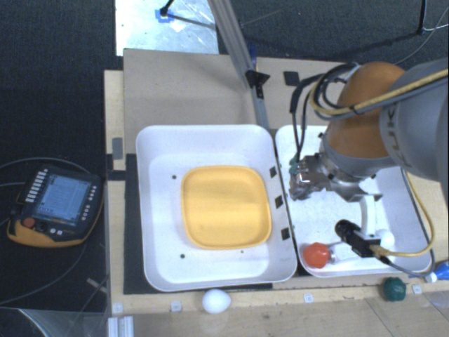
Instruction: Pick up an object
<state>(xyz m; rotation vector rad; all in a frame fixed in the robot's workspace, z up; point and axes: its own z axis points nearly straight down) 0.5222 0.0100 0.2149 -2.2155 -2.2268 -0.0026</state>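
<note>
Yellow plate (226, 206) in white bin (158, 188)

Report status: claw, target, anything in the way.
Claw over right bin, by its left wall. Red ball in same bin's front-left corner, apart from claw. Nothing visible between them.

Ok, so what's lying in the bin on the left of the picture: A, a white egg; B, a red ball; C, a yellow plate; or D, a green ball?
C: the yellow plate lies flat in the middle of the left bin, while the red ball sits in the right bin.
</note>
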